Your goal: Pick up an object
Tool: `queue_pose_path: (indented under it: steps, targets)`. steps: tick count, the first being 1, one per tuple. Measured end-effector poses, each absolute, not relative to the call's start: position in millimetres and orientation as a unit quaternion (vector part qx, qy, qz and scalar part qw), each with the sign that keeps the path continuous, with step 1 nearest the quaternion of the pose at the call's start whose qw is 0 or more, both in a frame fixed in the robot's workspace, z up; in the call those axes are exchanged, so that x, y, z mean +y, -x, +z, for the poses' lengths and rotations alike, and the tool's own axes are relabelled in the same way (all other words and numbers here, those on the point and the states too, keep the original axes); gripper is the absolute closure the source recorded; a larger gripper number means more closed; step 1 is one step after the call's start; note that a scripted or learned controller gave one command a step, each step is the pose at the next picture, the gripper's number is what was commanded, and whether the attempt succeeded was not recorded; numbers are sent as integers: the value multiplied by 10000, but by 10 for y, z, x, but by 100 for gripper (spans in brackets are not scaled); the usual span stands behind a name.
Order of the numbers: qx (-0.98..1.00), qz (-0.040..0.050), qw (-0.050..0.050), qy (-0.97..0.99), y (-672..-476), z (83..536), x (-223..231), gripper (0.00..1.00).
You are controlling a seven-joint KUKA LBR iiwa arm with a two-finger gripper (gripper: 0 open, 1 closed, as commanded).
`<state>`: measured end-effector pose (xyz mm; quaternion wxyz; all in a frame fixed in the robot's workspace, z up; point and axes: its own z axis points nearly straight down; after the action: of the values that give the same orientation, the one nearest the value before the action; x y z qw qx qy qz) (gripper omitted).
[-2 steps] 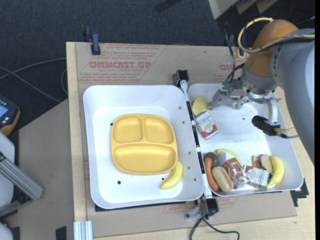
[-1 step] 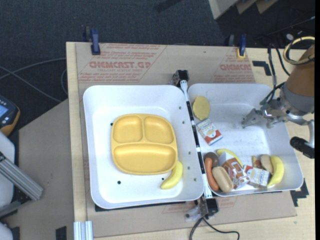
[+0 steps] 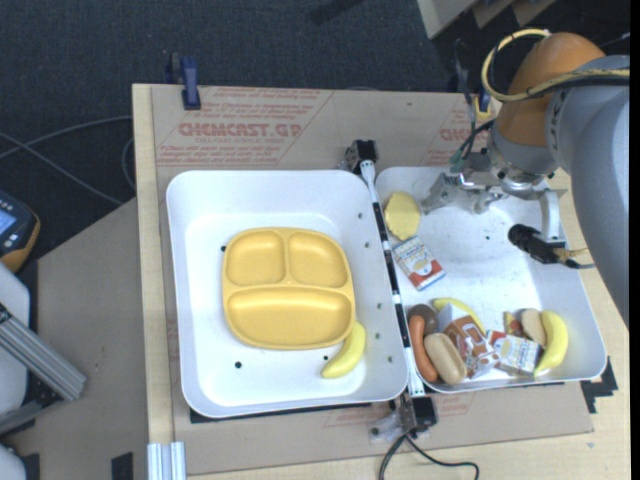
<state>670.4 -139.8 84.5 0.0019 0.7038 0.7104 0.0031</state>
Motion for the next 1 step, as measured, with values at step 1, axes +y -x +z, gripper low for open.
queue_pose_path:
  steps: [1]
  targets:
    - [7031, -33, -21, -7111, -5447, 949, -2139, 0]
